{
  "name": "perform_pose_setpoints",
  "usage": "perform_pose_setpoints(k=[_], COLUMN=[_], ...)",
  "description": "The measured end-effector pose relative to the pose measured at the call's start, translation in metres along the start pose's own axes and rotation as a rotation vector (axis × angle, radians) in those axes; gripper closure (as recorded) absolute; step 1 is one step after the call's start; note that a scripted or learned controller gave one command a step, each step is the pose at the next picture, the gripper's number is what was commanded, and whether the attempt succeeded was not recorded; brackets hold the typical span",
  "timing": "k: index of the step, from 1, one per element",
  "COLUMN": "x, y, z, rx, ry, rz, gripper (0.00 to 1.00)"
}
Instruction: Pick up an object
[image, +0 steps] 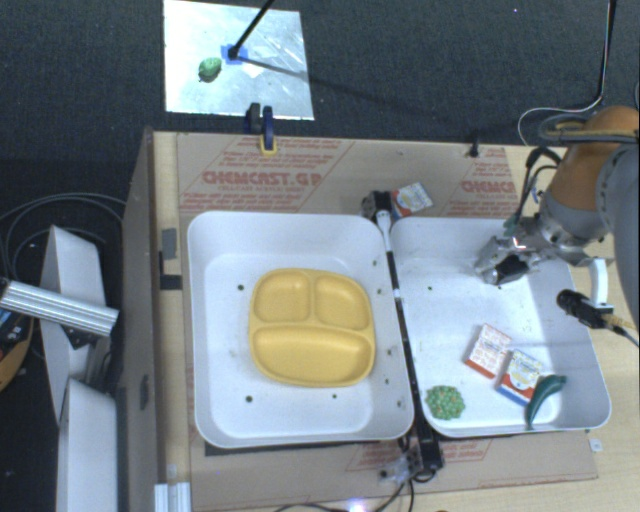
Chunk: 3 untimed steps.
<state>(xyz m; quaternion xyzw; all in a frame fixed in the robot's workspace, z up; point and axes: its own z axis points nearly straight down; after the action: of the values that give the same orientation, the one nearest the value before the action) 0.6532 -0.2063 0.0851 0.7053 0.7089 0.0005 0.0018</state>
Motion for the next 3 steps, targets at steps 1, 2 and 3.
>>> perform_pose_setpoints(k=[1,2,3], x=[0.0514,0.0557,0.0476], y=[0.0167,0.0163,0.0162], z=[-0.0002,0.0000,-0.0003], rx=[0.000,0.001,0.000], ry=[0.002,0.001,0.000], rz=[-0.001,0.000,0.003], gripper=[0.00,0.00,0.00])
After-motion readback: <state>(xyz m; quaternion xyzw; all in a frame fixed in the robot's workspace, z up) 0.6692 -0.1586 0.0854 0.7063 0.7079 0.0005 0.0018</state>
